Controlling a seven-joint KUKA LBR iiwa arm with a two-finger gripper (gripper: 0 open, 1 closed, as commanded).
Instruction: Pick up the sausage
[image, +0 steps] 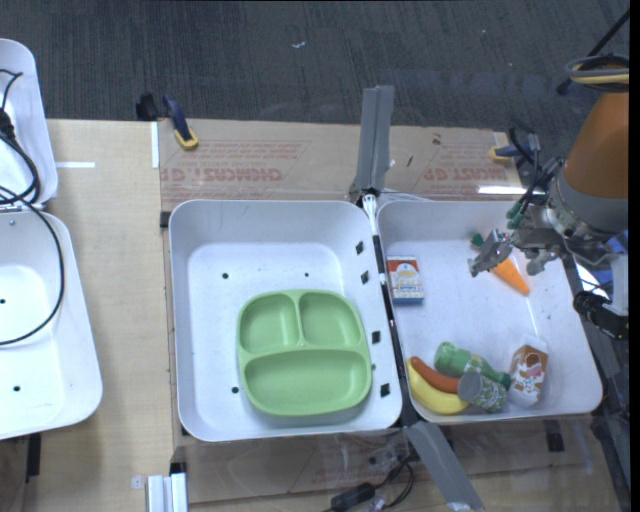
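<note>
The sausage (434, 374) is a short red-orange link at the front of the right bin (450, 250). It lies against the top of a yellow banana (436, 397) and touches a green bottle (468, 366). My gripper (513, 262) hangs over the back right of that bin, well behind the sausage. Its two grey fingers (487, 262) stand apart, open, on either side of an orange carrot (514, 277) that lies just below them. Nothing is held between them.
A small red, white and blue box (405, 281) lies near the right bin's left wall. A brown and white carton (528, 373) sits at the front right. The left bin (200, 300) holds a green divided plate (302, 352).
</note>
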